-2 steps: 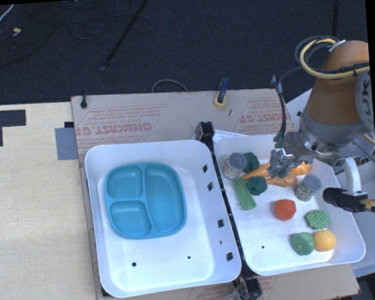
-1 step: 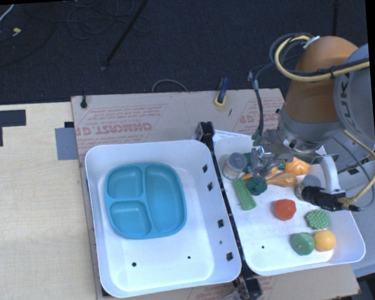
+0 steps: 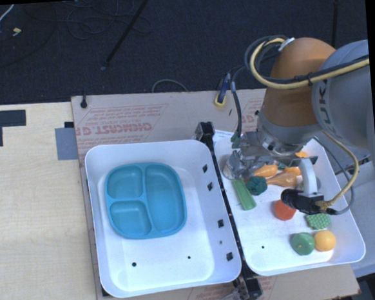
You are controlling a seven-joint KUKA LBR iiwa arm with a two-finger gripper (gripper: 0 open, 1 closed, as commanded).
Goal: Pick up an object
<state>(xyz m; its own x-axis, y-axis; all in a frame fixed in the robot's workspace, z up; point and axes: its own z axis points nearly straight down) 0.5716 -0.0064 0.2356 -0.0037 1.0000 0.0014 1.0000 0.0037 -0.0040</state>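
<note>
Grey metal of the gripper (image 3: 241, 164) sits low in the right bin (image 3: 351, 256), at its upper left corner, with the arm's orange band above it. From where I stand I cannot tell how its jaws are set, or whether anything sits between them. Just below it lies a green stick-shaped piece (image 3: 245, 194), touching a dark teal lump (image 3: 257, 185), with an orange carrot-like toy (image 3: 274, 171) beside that. Crowding is the risk: a closing grasp could nudge the stick against the bin wall, or pinch two pieces so both slip on the lift. A red round piece (image 3: 283, 210), a green fruit (image 3: 303, 243) and a yellow ball (image 3: 324, 240) lie well apart. The blue divided plate (image 3: 145, 200) rests in the left bin (image 3: 120, 274).
</note>
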